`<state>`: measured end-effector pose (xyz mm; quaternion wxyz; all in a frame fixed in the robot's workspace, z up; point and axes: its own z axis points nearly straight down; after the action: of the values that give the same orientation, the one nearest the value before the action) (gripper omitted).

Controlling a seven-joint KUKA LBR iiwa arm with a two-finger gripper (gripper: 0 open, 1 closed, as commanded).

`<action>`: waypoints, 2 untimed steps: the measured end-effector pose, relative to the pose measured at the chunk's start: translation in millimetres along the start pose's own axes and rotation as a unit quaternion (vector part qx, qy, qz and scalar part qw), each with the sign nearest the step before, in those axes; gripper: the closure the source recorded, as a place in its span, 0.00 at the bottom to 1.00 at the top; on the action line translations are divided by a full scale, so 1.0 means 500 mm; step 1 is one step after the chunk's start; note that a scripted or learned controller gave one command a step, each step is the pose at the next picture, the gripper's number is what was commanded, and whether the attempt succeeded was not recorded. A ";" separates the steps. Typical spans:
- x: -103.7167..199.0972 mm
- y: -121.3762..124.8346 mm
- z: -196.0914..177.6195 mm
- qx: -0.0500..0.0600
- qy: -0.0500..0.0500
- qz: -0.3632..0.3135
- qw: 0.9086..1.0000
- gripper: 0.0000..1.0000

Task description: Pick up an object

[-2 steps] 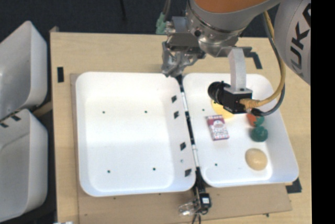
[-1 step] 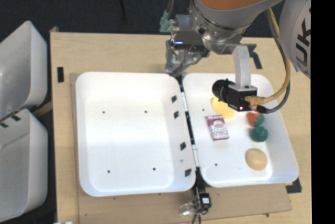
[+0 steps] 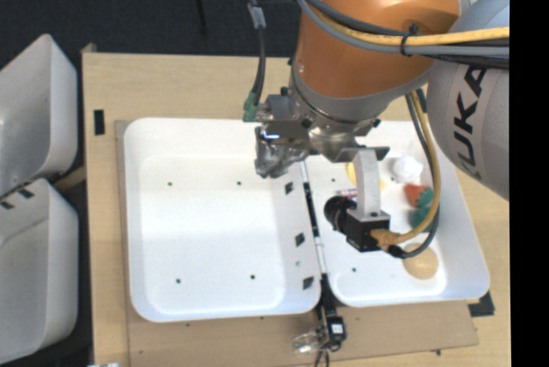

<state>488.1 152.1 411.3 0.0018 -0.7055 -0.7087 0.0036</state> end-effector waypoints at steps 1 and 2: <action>0.016 0.099 -0.298 -0.013 0.003 0.000 1.000 1.00; 0.144 0.137 -0.059 0.002 -0.001 -0.001 1.000 1.00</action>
<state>556.3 224.4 440.2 0.0027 -0.7047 -0.7095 0.0056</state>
